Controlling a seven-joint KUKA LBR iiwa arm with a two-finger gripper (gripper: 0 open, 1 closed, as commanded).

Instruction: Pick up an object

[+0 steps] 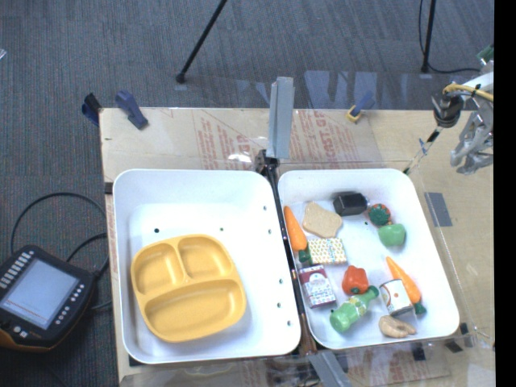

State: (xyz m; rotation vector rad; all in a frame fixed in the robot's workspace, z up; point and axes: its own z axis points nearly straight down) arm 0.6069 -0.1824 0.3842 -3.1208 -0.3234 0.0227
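Observation:
The right bin point(423, 216) holds several toy foods: a carrot point(294, 228), a bread slice point(322, 218), a black block point(351, 203), a strawberry point(379, 213), a green pepper point(393, 234), a patterned box point(327, 251), a red box point(317, 286), a red pepper point(355, 280), a green bottle point(351, 311), a can point(394, 297), a second carrot point(403, 277) and a tan peanut shape point(397, 326). My gripper point(470, 149) hangs at the far right, above the bench and beyond the right bin's back right corner, away from every object.
A yellow divided plate point(188, 287) lies in the left bin point(129, 208). A grey post point(281, 119) stands behind the seam between the bins. A teach pendant point(36, 297) lies on the floor at the left. Blue clamps point(129, 110) sit on the bench's back left corner.

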